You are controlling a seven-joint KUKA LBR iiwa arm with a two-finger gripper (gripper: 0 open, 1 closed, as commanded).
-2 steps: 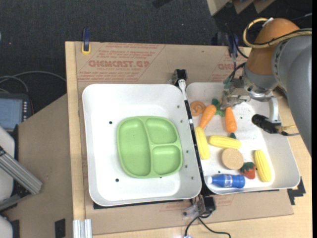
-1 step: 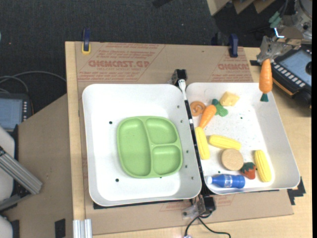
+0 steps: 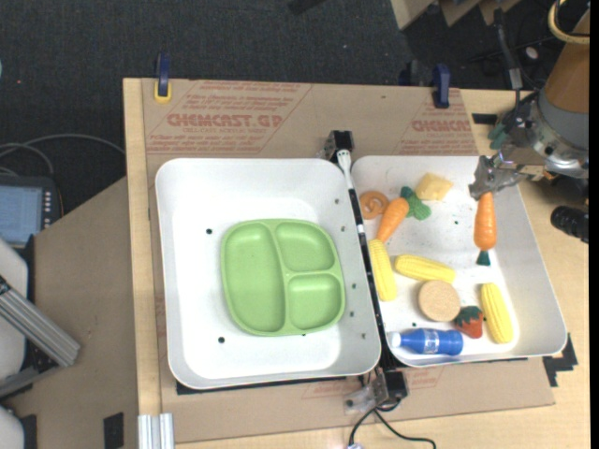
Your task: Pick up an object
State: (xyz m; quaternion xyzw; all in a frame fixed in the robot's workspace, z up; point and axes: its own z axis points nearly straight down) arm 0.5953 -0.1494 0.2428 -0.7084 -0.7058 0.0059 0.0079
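My gripper (image 3: 487, 178) hangs over the far right corner of the right bin (image 3: 538, 279), low and near the rim. Just below it an orange carrot (image 3: 485, 223) lies lengthwise with its green end toward the front; its upper end reaches right up to the gripper, and I cannot make out whether they touch. Other toy food fills the bin: a second carrot (image 3: 393, 218), a yellow wedge (image 3: 432, 187), an orange coil (image 3: 373, 202), three corn cobs (image 3: 426, 268), a tan disc (image 3: 438, 300), a small red piece (image 3: 471, 321) and a blue bottle (image 3: 430, 342).
The left bin (image 3: 187, 204) holds a green divided plate (image 3: 281, 276). A black clip (image 3: 339, 144) sits where the two bins meet at the back. The arm's body (image 3: 566, 110) stands off the bench's right edge. Brown cardboard lies under both bins.
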